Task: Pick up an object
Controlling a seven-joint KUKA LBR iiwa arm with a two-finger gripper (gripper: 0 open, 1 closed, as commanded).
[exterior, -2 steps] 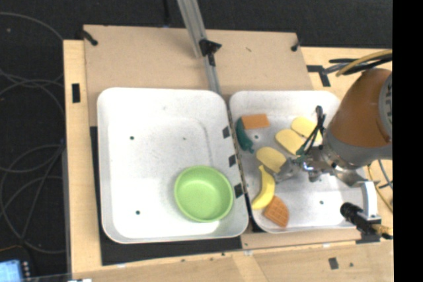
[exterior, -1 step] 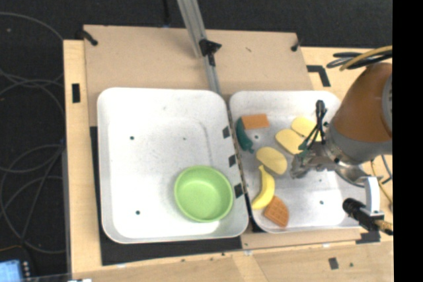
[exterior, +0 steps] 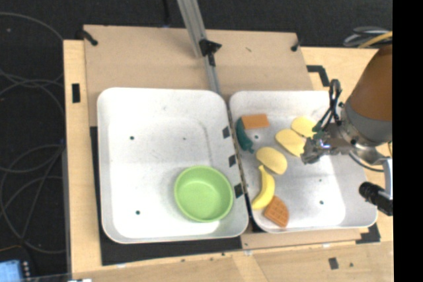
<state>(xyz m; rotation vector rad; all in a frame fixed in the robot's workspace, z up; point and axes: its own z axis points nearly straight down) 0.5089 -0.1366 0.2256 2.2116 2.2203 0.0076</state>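
Right bin, three yellow lumps, one banana, jaws unclear, left bin, one green bowl

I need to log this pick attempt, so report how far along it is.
Done: the arm has reached over the right bin, and the gripper sits low beside the yellow pieces. In hand: nothing visibly held; the view does not settle how its grasp stands. Left: grasp and lift one item, such as the banana or the waffle-like piece. The green bowl lies in the left bin.
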